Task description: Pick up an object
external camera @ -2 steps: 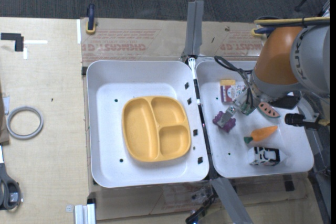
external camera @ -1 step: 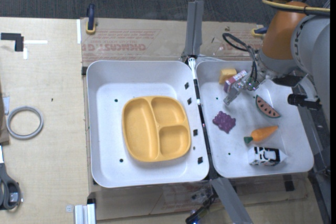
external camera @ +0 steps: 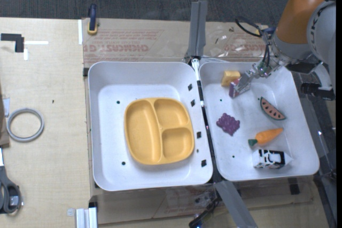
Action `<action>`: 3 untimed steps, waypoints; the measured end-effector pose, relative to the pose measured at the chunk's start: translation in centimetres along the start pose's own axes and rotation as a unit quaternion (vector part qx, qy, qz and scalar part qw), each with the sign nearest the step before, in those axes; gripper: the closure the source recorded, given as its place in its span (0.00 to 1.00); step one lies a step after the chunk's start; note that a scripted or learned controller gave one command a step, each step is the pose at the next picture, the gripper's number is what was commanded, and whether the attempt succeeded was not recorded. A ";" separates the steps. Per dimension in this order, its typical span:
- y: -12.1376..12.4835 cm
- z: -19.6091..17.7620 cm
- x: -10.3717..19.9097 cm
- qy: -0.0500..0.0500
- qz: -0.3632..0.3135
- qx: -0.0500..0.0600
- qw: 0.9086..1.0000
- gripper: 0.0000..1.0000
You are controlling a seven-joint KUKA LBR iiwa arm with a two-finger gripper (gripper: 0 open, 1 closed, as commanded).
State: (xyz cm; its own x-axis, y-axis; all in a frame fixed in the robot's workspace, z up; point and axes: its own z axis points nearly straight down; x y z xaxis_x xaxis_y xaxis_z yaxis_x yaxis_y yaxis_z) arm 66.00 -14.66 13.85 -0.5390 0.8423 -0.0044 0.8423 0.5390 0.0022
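Here, gripper [external camera: 241, 84] low in right bin [external camera: 299, 165], upper left part, just beside cheese wedge [external camera: 230, 78]; wedge lies toward divider from tip; cannot tell grip state; grapes [external camera: 228, 124], carrot [external camera: 265, 136], melon slice [external camera: 272, 108] farther toward camera

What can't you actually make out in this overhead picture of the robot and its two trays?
- Pincer: too small and blurred in the camera view to tell how its tips stand.
- Yellow block: partly hidden by the pincer in front of it.
- Black-and-white toy: too small to identify.
- Scissors: cut off by the left edge.
- Arm: cut off by the right edge.
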 end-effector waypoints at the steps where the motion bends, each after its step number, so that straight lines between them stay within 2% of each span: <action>1: -1.0 4.0 -1.0 0.010 0.304 0.010 0.953 0.00; 2: -1.1 2.9 -1.5 0.000 0.305 0.005 0.952 1.00; 3: -1.1 3.0 -1.5 0.000 0.305 0.005 0.952 0.00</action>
State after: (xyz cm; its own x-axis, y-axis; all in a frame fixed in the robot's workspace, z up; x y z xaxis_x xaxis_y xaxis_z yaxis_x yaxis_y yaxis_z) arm 65.93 -16.50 10.90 0.0499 0.9987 -0.0059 0.9987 -0.0499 -0.0048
